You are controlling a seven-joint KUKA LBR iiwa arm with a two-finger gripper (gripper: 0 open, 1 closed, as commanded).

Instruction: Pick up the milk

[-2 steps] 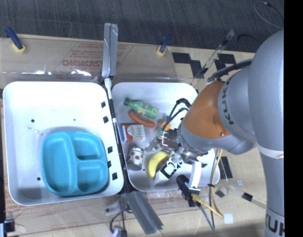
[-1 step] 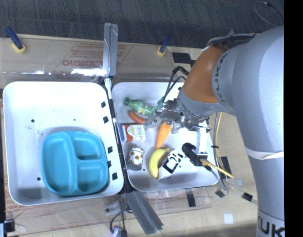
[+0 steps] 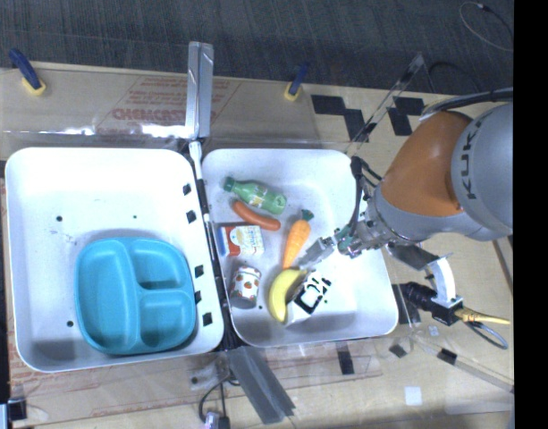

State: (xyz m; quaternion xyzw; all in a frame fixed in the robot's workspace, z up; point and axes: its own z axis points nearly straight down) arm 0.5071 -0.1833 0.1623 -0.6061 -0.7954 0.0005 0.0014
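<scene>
Camera view shows you the gripper (image 3: 323, 250) low in the right bin (image 3: 367, 315), just beside the carrot (image 3: 296, 239) and above the banana (image 3: 281, 293); I cannot tell how its fingers stand. The milk (image 3: 244, 238) lies at the bin's left wall, under the sausage (image 3: 256, 214), apart from the gripper

The desk (image 3: 68, 96) carried two shallow white bins side by side. The right bin (image 3: 367, 315) lay directly beneath the jaws, while the left bin (image 3: 32, 239) rested well away from the jaws, touching its neighbour's far wall.
</scene>
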